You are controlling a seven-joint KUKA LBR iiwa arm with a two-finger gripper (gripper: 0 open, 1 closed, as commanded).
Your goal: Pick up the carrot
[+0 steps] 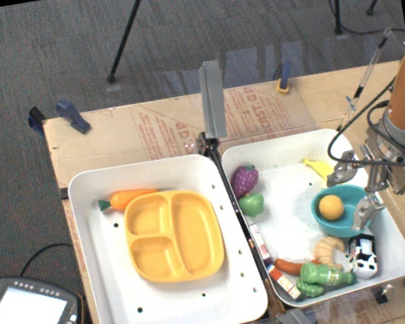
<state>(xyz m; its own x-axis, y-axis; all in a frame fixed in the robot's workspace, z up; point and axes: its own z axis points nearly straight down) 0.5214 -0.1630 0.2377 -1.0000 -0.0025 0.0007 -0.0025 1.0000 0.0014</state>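
One orange plastic carrot with green stem [129, 198] lies in the left white bin [105, 291], touching the far edge of the yellow divided plate [174, 235]. Gripper [366, 208] hovers at the blue bowl [344, 219] well right of the plate; finger state unreadable. Approach from above, jaws across the carrot, clear of the plate rim.

The table [142, 129] has a bare brown wooden top printed with faint red lettering. Two shallow white bins sit directly on it, side by side and touching along the middle. The left bin [109, 290] takes up the near left part, the right bin [282, 152] the near right. A grey upright bar [213, 101] rises at the seam behind them. Blue clamps [70, 116] grip the far left edge, and another clamp [283, 81] sits at the far edge.
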